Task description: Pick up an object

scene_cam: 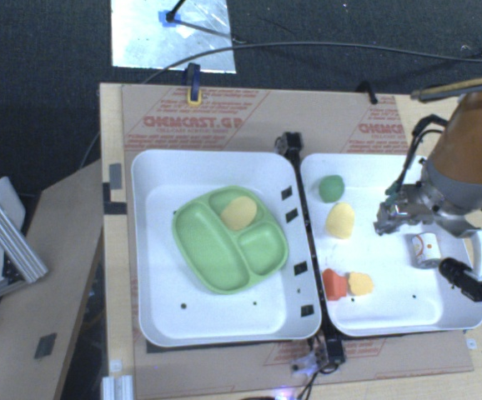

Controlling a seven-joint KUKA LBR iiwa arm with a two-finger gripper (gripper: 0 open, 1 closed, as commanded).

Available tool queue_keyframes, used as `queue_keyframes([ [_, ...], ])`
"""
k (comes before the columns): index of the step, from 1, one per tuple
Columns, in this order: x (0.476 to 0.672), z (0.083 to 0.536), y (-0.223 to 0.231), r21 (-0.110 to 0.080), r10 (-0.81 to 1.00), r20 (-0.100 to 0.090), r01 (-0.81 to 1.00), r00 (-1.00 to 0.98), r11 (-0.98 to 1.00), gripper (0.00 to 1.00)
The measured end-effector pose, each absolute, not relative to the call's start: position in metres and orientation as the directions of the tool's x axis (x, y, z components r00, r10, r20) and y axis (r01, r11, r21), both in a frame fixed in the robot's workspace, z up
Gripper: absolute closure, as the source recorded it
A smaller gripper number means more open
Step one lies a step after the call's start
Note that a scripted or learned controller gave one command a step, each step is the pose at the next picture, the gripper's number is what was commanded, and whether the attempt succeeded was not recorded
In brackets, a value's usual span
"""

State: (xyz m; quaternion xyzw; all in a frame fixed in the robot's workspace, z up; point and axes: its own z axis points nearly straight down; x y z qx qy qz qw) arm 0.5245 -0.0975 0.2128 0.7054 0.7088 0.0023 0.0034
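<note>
Camera view looks down on two white bins side by side. The left bin [145,248] has a green plate [216,261] with three parts, and a yellow piece [239,212] lies in the top part. The right bin [391,298] holds the other things. A green ball [331,187] sits near the top left. A yellow lump [340,220] lies just below it. An orange piece [334,284] and a small yellow piece [360,284] touch each other near the bottom left. A small white tub [425,248] with a red mark lies on the right side. The arm [474,157] comes in from the right. Its gripper [394,215] is over the right bin, between the yellow lump and the white tub. I cannot tell how far open it is. I see nothing held in it.
</note>
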Motion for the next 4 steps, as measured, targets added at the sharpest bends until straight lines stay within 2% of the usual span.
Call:
queue_keyframes([
  [1, 0.517, 0.262, -0.101, 0.006, 1.0, -0.001, 1.0, -0.004, 0.004, 1.0],
  [2, 0.537, 0.266, -0.057, 0.005, 1.0, 0.001, 1.0, -0.009, 0.009, 1.0],
  [3, 0.569, 0.263, -0.01, 0.004, 1.0, 0.001, 1.0, -0.01, 0.01, 1.0],
  [4, 0.58, 0.251, 0.038, 0.002, 1.0, 0.001, 1.0, -0.009, 0.009, 1.0],
])
